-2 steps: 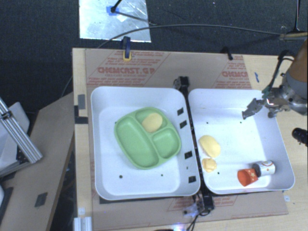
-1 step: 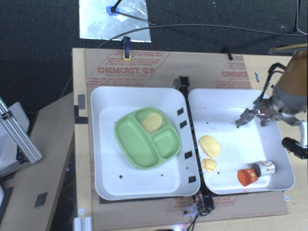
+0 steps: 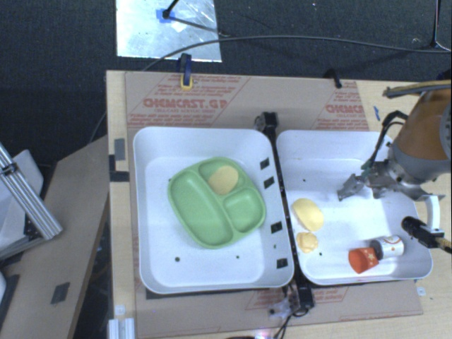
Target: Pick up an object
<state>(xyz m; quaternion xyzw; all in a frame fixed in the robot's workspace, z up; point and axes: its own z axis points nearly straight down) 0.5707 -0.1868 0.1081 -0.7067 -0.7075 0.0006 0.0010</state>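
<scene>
Camera view, lower right of frame: orange-and-white bottle [image 3: 374, 254] lies on its side in the right bin [image 3: 332, 147], long axis running left-right, orange end left. Left of it, small yellow piece [image 3: 307, 242], then larger yellow lump [image 3: 308, 214] just above. Gripper [image 3: 351, 187] hangs right of centre, upper right of the lump, well apart, nothing between its fingers; whether spread or closed, cannot tell. Lump judged nearest candidate, lying lower left of the gripper. Farther left: green tray [image 3: 212, 207] in left bin [image 3: 152, 189].

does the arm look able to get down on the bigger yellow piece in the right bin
Probably yes. The bigger yellow piece lies in the open in the right bin, apart from the smaller yellow piece below it, and the gripper hangs close by to its right.
</scene>
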